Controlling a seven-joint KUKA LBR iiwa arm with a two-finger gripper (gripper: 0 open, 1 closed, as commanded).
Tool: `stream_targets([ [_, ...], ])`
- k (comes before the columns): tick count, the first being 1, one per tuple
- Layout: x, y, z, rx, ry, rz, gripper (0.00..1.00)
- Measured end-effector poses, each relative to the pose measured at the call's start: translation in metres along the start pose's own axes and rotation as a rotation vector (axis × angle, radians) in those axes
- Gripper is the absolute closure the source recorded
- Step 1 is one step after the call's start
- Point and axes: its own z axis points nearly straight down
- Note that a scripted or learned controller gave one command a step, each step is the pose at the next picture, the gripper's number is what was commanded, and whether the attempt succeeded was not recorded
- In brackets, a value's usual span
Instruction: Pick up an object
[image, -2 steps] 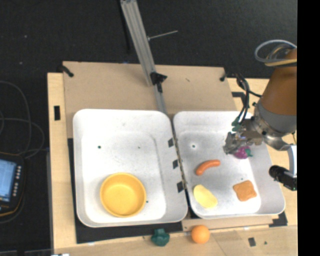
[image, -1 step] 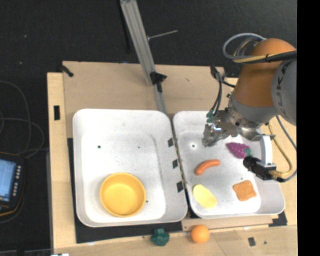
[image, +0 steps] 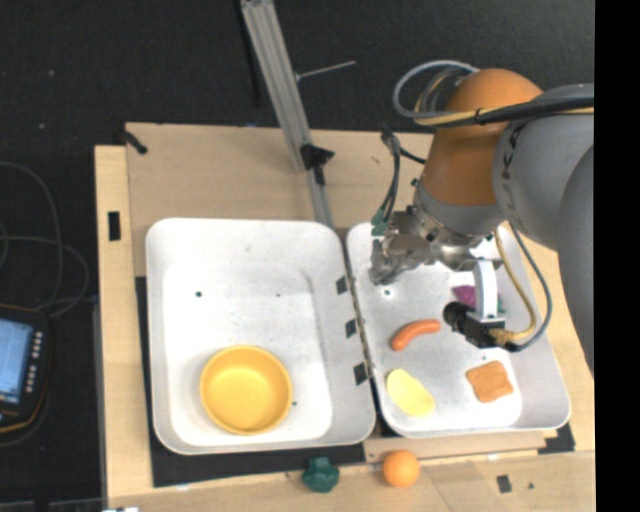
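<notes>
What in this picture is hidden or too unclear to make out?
- Gripper: blurred in the camera view; open or shut, cannot tell.
- Purple thing: mostly hidden behind the arm's white and black fittings; what it is, unclear.
- Right bin: its far end is covered by the arm.
- Green thing on the bench: too small to identify.

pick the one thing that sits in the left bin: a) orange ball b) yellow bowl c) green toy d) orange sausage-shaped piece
b: the yellow bowl lies in the near part of the left bin, while the orange sausage-shaped piece is in the right bin, and the orange ball and green toy sit on the bench in front of the bins.
</notes>
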Motion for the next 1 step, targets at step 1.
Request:
stream_targets([
  [1, 0.0405, 0.0176, 0.0019, -0.001, 0.000, 0.000, 1.00],
])
